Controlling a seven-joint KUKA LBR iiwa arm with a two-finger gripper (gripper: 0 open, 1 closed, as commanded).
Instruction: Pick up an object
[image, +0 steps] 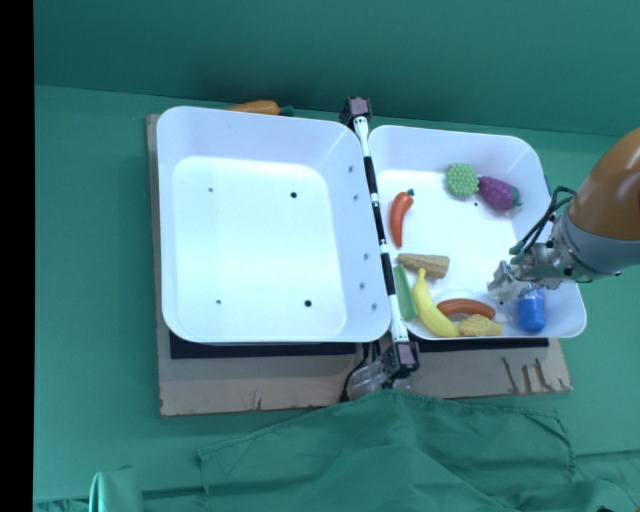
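One small blue rounded object (531, 311) lies just beside the end effector (509, 285); its grip state cannot be told

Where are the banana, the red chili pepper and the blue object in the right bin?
banana (431, 307): camera view, middle of its yellow curve.
red chili pepper (399, 217): camera view, mid-body, below the green stem.
blue object (531, 312): camera view, its centre, just below the gripper.

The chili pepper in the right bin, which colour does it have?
The chili pepper is orange-red with a green stem, seen in the camera view.
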